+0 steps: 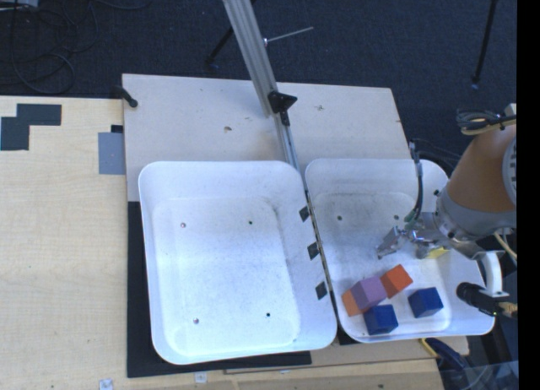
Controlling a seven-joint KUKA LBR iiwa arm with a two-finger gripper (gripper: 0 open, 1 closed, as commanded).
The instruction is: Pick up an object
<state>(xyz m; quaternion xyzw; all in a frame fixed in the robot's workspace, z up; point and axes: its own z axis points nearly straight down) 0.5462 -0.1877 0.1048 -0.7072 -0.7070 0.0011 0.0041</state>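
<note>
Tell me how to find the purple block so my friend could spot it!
Look in the right-hand white bin, down at its near edge where the blocks sit together. The purple block is in the middle of that bunch, touching orange blocks on both sides. It is the only purple one; the others are orange or blue.

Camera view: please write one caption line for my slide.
KUKA arm's claw poised in the right bin above a cluster of orange, purple and blue blocks; nothing visibly grasped.

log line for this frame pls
arm: over right bin | gripper: above bin floor, nothing seen held | blocks: near corner, untouched
</note>
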